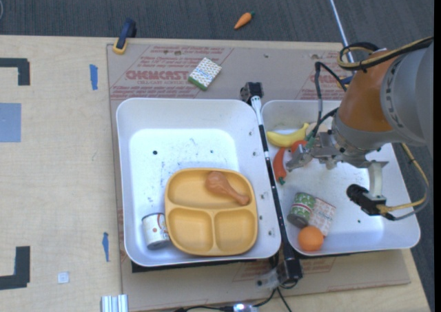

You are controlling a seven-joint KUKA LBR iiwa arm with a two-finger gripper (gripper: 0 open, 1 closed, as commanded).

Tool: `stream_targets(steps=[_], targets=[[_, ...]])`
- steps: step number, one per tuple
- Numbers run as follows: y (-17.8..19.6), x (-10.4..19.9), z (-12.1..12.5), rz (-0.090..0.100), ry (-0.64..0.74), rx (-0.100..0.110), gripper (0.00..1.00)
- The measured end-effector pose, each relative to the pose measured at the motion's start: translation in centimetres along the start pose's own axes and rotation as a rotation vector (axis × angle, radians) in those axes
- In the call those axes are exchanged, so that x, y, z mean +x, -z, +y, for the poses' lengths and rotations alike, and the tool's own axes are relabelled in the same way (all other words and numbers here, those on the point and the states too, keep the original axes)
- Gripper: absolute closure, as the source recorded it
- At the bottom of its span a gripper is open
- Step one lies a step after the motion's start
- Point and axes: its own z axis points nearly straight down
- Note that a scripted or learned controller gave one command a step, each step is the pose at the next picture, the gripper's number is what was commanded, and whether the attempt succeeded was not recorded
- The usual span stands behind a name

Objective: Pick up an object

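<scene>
My hand (298,159) hangs low in the right bin (400,235), by the banana (286,136) and the red pepper (279,164) at the bin's left wall. I cannot tell whether it is spread or pinching; the wrist hides it. The can (310,211) and the orange (311,239) lie nearer the front. My worry: these two candidates crowd the wall, so a close may clip the rim or nudge one aside.
</scene>
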Motion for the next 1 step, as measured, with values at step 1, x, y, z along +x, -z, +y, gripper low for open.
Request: stream_targets(steps=[1], targets=[[-1.12, 0.29, 1.75, 0.002, 0.002, 0.005, 0.00]])
